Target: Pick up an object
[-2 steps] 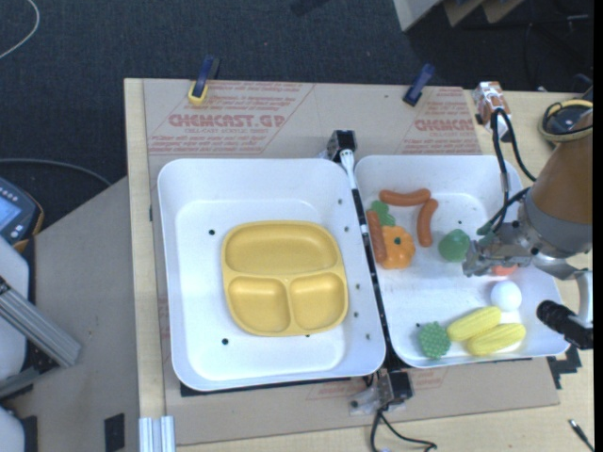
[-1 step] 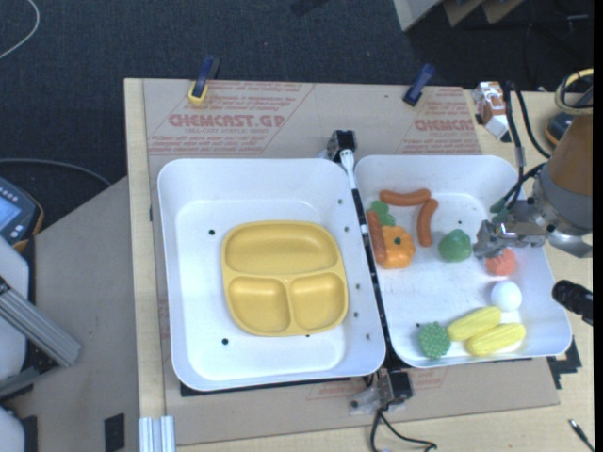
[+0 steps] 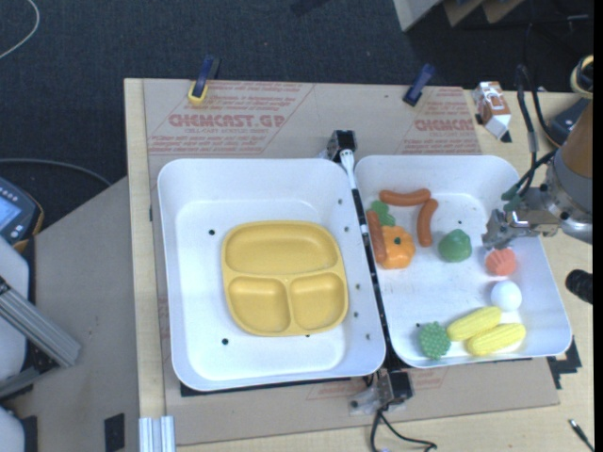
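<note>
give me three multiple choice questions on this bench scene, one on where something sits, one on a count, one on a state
1. Where does the yellow three-compartment plastic tray lie?
A. in the left white bin
B. in the right white bin
C. on the cardboard outside the bins

2. How many yellow toy corn cobs lie in the right white bin?
A. one
B. two
C. four

3. What is in the compartments of the yellow tray?
A. a sausage
B. a white egg
C. nothing

Answers
1. A: the tray rests flat in the middle of the left white bin.
2. B: two corn cobs lie side by side near the bin's front edge, next to the green toy broccoli.
3. C: all three compartments show bare yellow plastic; the toy foods, such as the white toy egg, are all in the right bin.
</note>
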`<move>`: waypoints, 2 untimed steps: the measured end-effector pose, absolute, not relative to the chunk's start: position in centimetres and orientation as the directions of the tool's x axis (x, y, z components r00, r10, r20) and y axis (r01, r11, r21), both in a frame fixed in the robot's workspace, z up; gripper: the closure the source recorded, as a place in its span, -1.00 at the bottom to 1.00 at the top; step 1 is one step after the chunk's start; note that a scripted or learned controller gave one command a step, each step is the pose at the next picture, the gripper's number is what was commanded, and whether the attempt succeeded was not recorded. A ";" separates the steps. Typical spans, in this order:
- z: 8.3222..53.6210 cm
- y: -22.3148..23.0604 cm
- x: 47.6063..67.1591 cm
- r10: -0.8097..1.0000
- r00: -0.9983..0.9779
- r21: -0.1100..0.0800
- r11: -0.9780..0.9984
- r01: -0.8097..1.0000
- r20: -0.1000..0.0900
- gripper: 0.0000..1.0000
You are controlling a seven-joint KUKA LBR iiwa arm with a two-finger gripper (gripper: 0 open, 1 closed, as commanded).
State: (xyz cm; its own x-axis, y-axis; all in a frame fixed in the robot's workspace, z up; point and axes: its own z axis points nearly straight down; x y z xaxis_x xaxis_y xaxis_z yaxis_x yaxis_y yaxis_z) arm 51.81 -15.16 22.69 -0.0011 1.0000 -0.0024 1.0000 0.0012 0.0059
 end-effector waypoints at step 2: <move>21.2 -5.6 57.7 1.000 -0.006 0.004 0.006 1.000 0.001 1.00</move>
State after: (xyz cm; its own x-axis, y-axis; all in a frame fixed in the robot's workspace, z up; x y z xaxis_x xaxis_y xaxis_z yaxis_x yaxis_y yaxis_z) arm 57.71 -5.57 21.24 -0.0058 1.0000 0.0009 1.0000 0.0058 0.0036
